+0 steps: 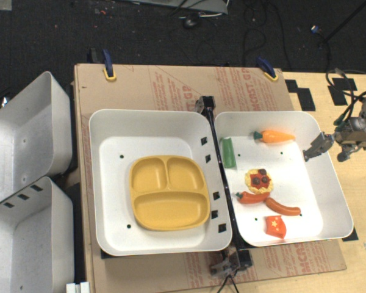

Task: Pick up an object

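My tool (329, 145) enters at the right margin, over the right rim of the right bin (305, 122); the arm behind it is cut off by the picture's edge. Two dark fingers (316, 146) splay apart, nothing between them; their tips are small and hard to resolve.

The right bin, shallow, white and smooth-walled, holds six small toy foods. Near its far wall lies an orange carrot (276, 137), tapered, with a dark green stub. Along its left wall lies a flat green bar (228, 152), partly against the divider. At centre sits a round yellow piece (259, 179) bearing dark red spots, its details too fine to identify. Touching its lower edge is a red chilli (253, 197), curved and glossy. Just beside that lies a reddish-brown sausage (283, 208), and near the front wall a red wedge (276, 226) with a yellow speck.

The left bin (110, 127) carries a mustard-yellow plate (169, 192), rounded-square, moulded in three compartments, matte.

Both bins rest on a brown cardboard sheet (171, 84) covering the tabletop (354, 182).
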Robot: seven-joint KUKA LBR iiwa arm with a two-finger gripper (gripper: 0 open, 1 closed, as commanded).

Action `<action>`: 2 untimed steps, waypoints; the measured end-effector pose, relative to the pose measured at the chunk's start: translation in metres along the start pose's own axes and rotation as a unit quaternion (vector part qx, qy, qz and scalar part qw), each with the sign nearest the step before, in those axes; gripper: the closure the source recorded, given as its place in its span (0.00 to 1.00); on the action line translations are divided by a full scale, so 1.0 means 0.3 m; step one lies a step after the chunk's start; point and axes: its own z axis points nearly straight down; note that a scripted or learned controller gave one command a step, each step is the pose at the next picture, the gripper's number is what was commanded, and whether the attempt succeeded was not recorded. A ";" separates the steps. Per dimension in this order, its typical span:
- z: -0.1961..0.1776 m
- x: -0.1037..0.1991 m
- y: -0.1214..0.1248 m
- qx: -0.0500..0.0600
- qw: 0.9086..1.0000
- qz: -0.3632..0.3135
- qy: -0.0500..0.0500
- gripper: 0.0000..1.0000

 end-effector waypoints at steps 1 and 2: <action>-0.021 0.002 0.007 -0.006 1.000 -0.002 -0.002 0.00; 0.128 -0.009 -0.007 -0.004 1.000 0.000 -0.001 0.00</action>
